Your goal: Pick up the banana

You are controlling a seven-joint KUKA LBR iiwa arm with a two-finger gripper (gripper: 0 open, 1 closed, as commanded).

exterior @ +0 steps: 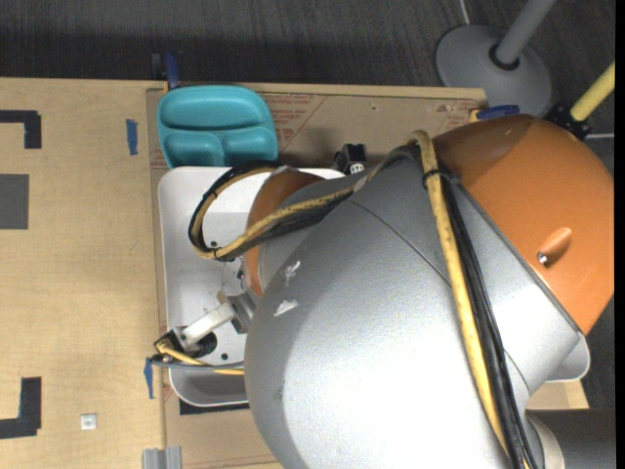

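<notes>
No brand or label can be read; faint reddish print on the cardboard bench [78, 262] near the bin's far rim is too small to make out. The grey arm [391, 330] with its orange band [547, 213] covers the view from about 1 o'clock round to 6 o'clock, hiding most of the white bin [181, 262]; only the bin's 9 o'clock wall and a strip of floor show. The banana cannot be seen, so its place cannot be told. The gripper [229, 311] appears as small grey parts at the arm's 9 o'clock edge, low in the bin, and whether it is released or clenched cannot be told. A black and yellow cable [210, 218] loops over the bin. A teal tray [217, 125] sits at the bin's 12 o'clock rim. Open bench lies toward 9 o'clock.
</notes>
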